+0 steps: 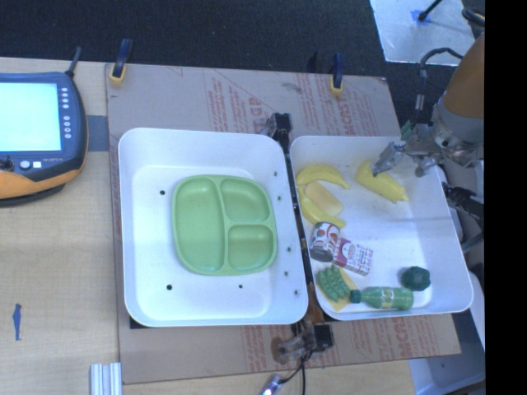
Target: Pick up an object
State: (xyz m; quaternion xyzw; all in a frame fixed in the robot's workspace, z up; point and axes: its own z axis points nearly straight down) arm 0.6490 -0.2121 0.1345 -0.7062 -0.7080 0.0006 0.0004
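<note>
Right bin (436, 245) on the tabletop holds the clutter; left bin (144, 220) has a green divided plate (222, 223). My gripper (384, 164) hangs over the right bin's far side, fingers slightly apart, gripping nothing. Yellow banana piece (384, 184) lies just below the tips, long axis diagonal, pointing lower-right toward the bin wall.
</note>
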